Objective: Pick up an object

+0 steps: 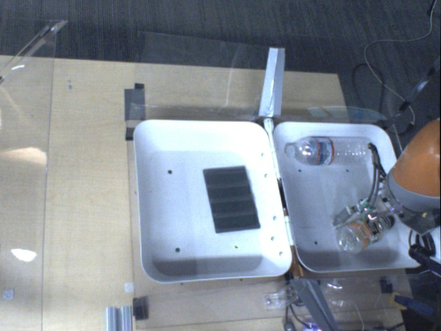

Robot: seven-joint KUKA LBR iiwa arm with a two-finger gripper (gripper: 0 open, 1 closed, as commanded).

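Observation:
A clear plastic bottle (329,150) lies on its side along the far wall of the right bin (310,250). A small clear, rounded item (349,239) rests near that bin's front right corner. My gripper (359,218) is low in the right bin, directly over and against the far side of this clear item; whether it grasps the item is hidden by glare and wiring. The arm's orange band (422,158) sits above the gripper at the right. A black ribbed rectangular pad (231,198) lies flat in the middle of the left bin (158,185).
The bins share a raised divider rim (279,192). A metal post (272,81) stands behind the bins, with clear acrylic sheets around it. Cables (375,164) hang from the wrist into the right bin. Wooden bench top extends to the left.

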